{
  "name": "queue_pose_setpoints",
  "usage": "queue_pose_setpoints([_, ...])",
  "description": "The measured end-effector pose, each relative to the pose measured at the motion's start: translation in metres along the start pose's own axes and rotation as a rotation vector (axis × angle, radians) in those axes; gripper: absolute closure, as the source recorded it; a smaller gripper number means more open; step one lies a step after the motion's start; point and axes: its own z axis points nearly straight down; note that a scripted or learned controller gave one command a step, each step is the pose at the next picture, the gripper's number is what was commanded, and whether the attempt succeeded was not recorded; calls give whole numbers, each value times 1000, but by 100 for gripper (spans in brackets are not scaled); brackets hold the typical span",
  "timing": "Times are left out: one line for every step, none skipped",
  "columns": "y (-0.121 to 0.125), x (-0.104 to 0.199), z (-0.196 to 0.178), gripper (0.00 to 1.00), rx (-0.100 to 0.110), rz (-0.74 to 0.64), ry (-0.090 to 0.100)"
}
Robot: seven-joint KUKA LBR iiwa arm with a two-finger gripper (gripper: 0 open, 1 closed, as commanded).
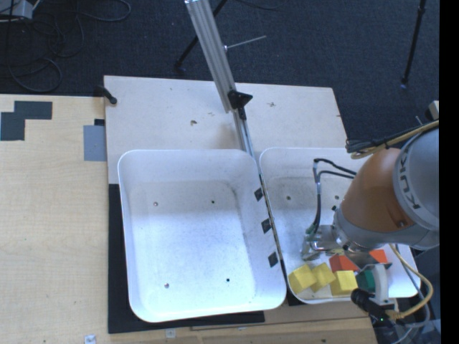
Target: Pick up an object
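Objects for picking sit bunched in the near corner of the right bin (287, 185). I count two yellow blocks (304, 277) (345, 281) side by side, an orange-red piece (343, 262) just behind them, another orange bit (380, 255) further right, and something green (367, 279) partly under the arm's hardware — five that I can make out, though the wrist hides part of the pile.

From my seat I see one arm (387, 192), its orange band bulking over the right bin, with the gripper (320, 246) down low just above the yellow blocks. Its metal end hangs near the pile, and I cannot tell its state or whether anything is caught there.

Two white bins lie side by side; the left bin (136, 192) shows just a few dark specks on its floor. A grey rail (215, 56) slants up from the divider between them.
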Motion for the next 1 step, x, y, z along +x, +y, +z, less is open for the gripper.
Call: queue_pose_setpoints([0, -17, 0, 100, 2, 0, 5])
